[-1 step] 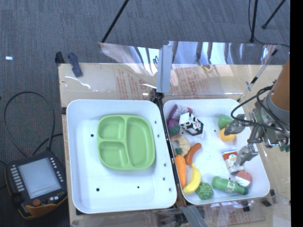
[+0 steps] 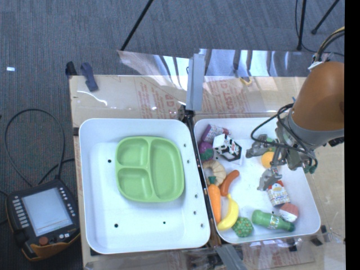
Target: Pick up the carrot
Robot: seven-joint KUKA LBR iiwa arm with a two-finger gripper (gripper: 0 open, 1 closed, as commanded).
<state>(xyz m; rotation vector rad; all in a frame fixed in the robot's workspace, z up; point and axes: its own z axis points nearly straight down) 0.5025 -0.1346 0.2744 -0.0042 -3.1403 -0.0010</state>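
The carrot (image 2: 215, 203) is orange with a green top and lies lengthwise at the left edge of the right bin (image 2: 308, 198), beside a banana (image 2: 229, 214) and a red-orange sausage (image 2: 229, 182). My gripper (image 2: 262, 166) hangs over the right half of that bin, about a hand's width right of the carrot and apart from it. Its fingers (image 2: 268, 181) stand open with nothing gripped. A small orange fruit (image 2: 266, 160) shows just behind them. The grey arm with its orange band (image 2: 322, 97) comes in from the right.
The right bin also holds a green bottle (image 2: 272, 220), a small red-labelled bottle (image 2: 278, 194), a green knobbly ball (image 2: 243, 227), a cow-patterned toy (image 2: 228, 147) and purple items (image 2: 209, 134). A green divided plate (image 2: 150, 169) lies in the left bin (image 2: 95, 207).
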